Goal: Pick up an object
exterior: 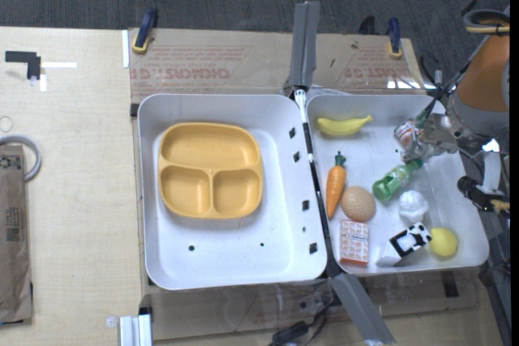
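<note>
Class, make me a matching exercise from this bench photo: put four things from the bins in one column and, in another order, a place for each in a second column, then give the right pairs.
Things:
1. banana
2. carrot
3. lemon
4. divided plate

Places:
A. near right corner of the right bin
B. in the left bin
C. against the right bin's left wall
D. far end of the right bin

Pairs: 1-D, 2-C, 3-A, 4-B
</note>
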Robot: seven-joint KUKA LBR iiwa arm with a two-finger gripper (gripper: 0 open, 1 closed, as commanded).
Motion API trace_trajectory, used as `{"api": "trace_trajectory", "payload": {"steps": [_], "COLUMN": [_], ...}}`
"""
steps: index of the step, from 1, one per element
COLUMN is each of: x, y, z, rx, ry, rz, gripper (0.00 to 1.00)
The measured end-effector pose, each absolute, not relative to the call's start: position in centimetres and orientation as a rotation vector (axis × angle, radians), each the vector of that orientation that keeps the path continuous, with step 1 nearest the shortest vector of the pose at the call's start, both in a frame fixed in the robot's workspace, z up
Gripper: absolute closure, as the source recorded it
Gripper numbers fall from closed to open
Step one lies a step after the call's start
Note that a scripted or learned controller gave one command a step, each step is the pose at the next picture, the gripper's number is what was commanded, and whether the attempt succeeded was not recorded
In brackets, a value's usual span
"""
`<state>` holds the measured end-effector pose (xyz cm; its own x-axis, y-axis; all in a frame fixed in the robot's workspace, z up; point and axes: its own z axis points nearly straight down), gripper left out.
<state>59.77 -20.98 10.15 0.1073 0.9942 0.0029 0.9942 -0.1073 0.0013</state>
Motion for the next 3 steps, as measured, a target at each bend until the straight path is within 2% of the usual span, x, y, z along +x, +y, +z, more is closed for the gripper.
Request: {"api": "trace_trajectory", "payload": {"steps": [1, 2, 3], "x": [60.9, 62.5, 65.9], "y": [-17.1, -14.0, -17.9], "z": [9.1, 19.7, 9.3], "rx": [-2.723, -2.696, -2.717], "ry": [-1.566, -1.615, -1.582], "rz": [0.004, 0.003, 0.001], "gripper": [1.0, 1.0, 1.0]}}
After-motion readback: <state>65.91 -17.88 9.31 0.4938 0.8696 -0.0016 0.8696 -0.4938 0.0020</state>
